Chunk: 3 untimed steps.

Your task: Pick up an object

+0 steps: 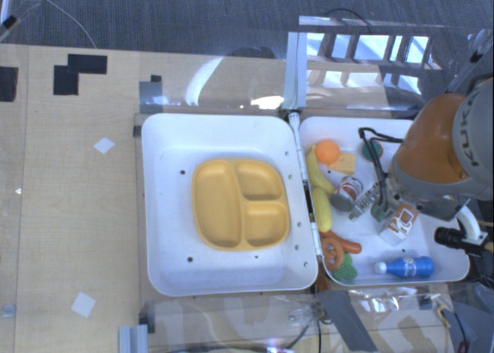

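- You see the gripper (369, 203) down in the right bin (455, 270), just right of the small can (350, 188).
- Whether its grip is wide, narrow or holding anything, you cannot tell.

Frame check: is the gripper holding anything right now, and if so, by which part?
Cannot be told. The gripper is low in the right bin, beside the small can, with nothing visibly between its fingers.

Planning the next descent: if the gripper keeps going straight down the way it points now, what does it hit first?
Probably the small can lying just left of the gripper, or the bare floor of the right bin beside it. Depth is hard to judge from this slanted view.
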Tool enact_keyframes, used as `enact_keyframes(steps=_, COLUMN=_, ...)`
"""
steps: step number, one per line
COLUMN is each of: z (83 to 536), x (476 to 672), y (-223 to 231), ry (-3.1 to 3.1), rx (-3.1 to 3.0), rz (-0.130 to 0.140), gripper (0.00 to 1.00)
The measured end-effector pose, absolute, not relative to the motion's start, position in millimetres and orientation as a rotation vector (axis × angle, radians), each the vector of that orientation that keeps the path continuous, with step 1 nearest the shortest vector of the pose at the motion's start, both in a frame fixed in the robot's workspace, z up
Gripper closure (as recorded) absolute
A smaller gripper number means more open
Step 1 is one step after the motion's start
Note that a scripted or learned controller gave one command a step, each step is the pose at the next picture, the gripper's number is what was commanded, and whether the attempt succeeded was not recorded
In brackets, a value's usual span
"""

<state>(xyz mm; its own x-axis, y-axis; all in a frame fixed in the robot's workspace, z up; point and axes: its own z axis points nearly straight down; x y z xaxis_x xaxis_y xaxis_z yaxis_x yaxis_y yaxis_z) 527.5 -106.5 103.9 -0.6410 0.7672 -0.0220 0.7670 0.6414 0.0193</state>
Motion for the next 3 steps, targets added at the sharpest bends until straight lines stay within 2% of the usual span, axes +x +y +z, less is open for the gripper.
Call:
enact_keyframes(steps=1, z=103, x=527.2, y=-106, ry=2.822, rx=1.318, rz=0.012, gripper=0.0)
enact_keyframes(steps=2, z=136, x=576.4, y=-159, ry=2.451, rx=1.953, rz=0.005, gripper=0.0)
enact_keyframes(steps=3, z=88, x=629.5, y=-159, ry=2.648, rx=1.676, rz=0.006, gripper=0.0)
